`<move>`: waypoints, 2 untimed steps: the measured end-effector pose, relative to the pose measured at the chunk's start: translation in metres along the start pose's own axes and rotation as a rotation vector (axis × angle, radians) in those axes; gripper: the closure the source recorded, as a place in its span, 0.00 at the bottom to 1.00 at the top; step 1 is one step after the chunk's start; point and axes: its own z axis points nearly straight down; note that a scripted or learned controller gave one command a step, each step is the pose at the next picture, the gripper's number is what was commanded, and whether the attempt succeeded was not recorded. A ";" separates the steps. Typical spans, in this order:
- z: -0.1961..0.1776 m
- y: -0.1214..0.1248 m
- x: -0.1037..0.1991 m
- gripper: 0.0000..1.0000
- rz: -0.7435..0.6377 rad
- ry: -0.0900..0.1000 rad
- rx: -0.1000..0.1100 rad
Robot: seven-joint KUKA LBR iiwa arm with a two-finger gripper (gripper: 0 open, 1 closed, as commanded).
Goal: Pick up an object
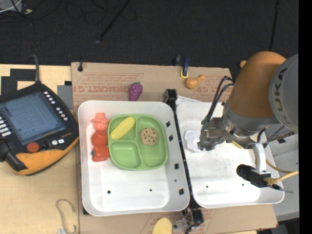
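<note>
As you look down on the counter, two shallow white plastic bins sit side by side. Your left white bin holds a green three-compartment plate; a yellow toy corn cob lies in its far left compartment and a round brown cookie in its far right one. Just left of the plate, touching its edge, stands a red-orange plastic figure. Your grey arm reaches in from the right, its gripper down over the far left part of the right white bin, at a small white object. Whether the fingers are apart or together, you cannot tell.
</note>
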 end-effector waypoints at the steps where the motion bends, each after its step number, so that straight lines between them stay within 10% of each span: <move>1: 0.014 0.014 0.050 1.00 0.000 0.000 0.000; 2: 0.004 0.029 0.109 1.00 -0.002 0.000 -0.002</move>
